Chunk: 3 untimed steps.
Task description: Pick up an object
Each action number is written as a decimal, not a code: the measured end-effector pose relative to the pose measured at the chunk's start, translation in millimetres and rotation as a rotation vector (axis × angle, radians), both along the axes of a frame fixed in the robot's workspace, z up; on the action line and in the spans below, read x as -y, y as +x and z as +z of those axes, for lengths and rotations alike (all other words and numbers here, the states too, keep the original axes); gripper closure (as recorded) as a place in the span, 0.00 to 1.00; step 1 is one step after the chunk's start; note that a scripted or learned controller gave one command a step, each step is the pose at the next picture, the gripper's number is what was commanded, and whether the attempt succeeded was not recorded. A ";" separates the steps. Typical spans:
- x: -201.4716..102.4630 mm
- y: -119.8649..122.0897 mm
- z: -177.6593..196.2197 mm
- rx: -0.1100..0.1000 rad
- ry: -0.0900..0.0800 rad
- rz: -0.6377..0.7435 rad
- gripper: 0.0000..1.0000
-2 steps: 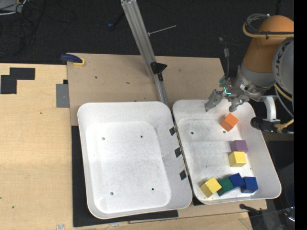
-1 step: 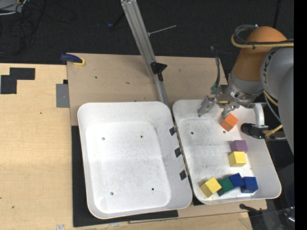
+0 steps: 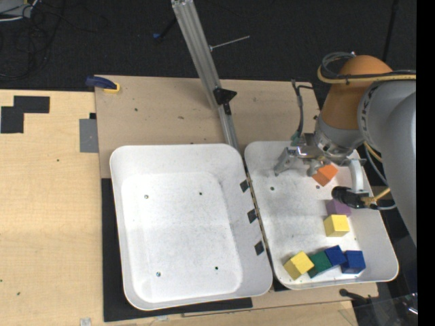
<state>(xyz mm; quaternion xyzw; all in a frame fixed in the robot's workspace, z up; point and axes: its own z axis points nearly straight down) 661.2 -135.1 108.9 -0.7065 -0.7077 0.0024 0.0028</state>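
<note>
Camera view: gripper (image 3: 299, 156) near right bin (image 3: 285, 250) rim

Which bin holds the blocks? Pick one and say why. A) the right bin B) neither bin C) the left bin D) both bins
A: the yellow block, green block, blue blocks and orange block all lie in the right bin, while the left bin shows bare white floor.
</note>
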 end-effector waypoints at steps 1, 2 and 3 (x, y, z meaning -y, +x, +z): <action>-1.6 -0.1 -19.0 0.003 0.000 0.002 0.00; -1.6 0.1 -8.3 0.003 0.000 0.002 1.00; 4.9 3.1 37.9 0.010 -0.002 -0.001 1.00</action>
